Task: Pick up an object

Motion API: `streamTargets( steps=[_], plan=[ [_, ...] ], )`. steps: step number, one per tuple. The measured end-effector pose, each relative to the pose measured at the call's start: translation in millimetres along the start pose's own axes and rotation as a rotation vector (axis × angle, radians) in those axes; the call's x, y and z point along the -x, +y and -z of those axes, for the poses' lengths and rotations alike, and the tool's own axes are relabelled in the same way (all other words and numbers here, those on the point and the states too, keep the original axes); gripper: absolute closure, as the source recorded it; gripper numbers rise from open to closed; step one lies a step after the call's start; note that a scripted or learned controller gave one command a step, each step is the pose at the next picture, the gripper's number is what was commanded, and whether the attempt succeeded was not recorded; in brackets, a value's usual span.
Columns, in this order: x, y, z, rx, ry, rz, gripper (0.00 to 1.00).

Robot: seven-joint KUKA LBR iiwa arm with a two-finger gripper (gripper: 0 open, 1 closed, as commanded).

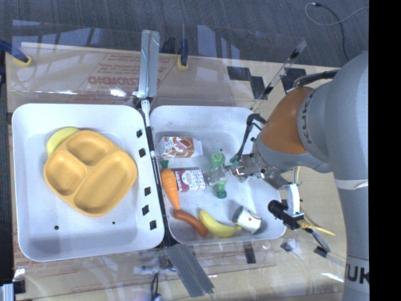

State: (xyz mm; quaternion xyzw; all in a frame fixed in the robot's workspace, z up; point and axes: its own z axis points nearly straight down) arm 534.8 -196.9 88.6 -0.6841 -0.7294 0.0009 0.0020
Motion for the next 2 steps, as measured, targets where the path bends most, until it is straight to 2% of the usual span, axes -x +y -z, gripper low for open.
streamTargets(
  steps=[1, 2],
  plan=[
    [-0.6, 0.3, 6.2, -0.006, 0.002, 0.005, 1.00],
    [-62.5, 10.2, 126.2, 0.003, -0.001, 0.101, 1.00]
  ],
)
